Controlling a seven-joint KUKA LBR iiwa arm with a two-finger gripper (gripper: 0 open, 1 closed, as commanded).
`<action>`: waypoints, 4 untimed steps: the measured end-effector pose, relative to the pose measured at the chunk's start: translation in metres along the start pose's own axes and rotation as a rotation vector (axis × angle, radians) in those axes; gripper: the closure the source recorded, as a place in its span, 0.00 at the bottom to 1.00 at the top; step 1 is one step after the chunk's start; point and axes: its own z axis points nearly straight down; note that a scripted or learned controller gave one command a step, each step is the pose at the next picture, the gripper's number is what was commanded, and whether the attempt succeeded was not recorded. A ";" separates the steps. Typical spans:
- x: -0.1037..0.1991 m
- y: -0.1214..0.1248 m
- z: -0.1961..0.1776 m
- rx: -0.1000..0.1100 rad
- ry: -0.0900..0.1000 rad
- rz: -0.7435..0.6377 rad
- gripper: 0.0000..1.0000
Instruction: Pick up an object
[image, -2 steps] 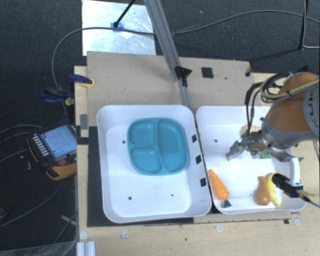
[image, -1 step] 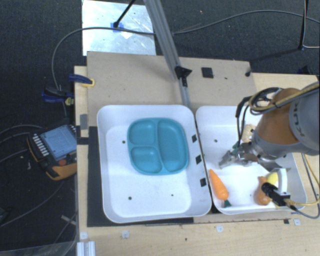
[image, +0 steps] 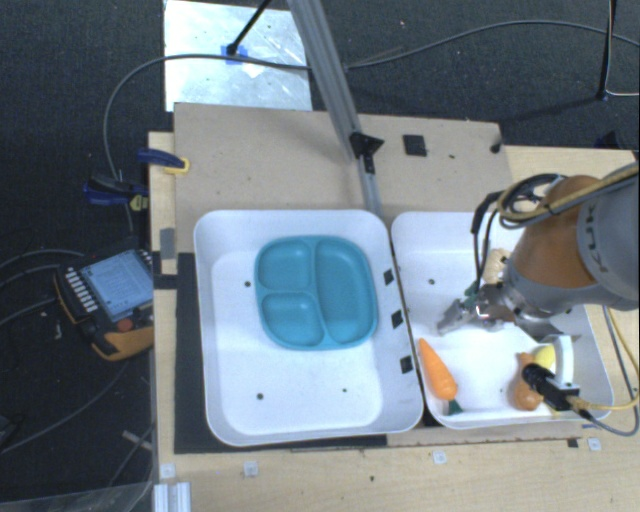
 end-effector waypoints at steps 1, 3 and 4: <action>0.000 0.003 -0.012 -0.009 -0.002 0.000 1.00; -0.011 0.013 -0.121 -0.004 -0.002 -0.004 1.00; -0.011 0.014 -0.143 0.000 -0.001 -0.004 1.00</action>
